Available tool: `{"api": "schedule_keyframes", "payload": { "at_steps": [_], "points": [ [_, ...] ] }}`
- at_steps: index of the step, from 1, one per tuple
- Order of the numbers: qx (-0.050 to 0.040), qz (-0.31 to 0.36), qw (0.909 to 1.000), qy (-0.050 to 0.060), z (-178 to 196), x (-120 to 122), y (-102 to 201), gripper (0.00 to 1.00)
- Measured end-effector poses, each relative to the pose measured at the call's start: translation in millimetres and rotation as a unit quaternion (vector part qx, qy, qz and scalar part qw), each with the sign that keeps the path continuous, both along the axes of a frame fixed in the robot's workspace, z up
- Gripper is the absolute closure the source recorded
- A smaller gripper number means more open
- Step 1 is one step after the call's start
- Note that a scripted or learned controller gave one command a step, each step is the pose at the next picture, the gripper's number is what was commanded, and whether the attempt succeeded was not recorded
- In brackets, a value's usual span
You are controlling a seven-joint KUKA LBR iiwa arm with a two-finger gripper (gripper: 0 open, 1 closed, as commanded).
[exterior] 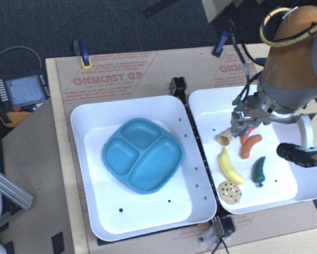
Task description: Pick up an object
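The right bin [278, 195] holds a yellow banana [230, 167], a red-orange sausage [249, 145], a dark green pepper [259, 171], a round cookie [229, 191] and a small tan piece [223, 139]. My gripper [243, 127] hangs over the upper middle of this bin. It sits just above the sausage and to the right of the tan piece. The wrist hides the fingertips.
A blue divided plate [143, 154] lies in the left bin [100, 214]. A black clamp [178, 85] sits at the top of the divider between the bins. Cables and a black connector [296, 155] hang beside the arm at the right.
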State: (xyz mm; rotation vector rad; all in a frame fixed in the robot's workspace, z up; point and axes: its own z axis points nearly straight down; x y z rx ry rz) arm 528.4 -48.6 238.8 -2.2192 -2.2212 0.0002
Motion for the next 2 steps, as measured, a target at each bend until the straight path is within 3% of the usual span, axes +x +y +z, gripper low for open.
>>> {"api": "schedule_keyframes", "payload": {
  "at_steps": [2],
  "points": [
    [0.0007, 0.003, 1.0, -0.001, 7, -16, 118, 1.0]
  ]
}}
